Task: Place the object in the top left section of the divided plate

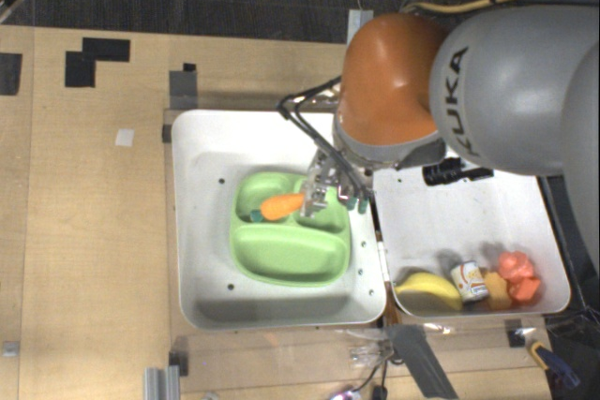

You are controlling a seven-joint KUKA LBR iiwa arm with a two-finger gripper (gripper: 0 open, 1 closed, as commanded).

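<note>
Where banana (428, 288) lies, right bin (553, 229).

an orange carrot (280, 206) with a green stem end is seen lying tilted across the top left section of a light green divided plate (286, 253), which is set flat in the left white bin, the carrot's right end being just beside the plate's inner divider.
</note>
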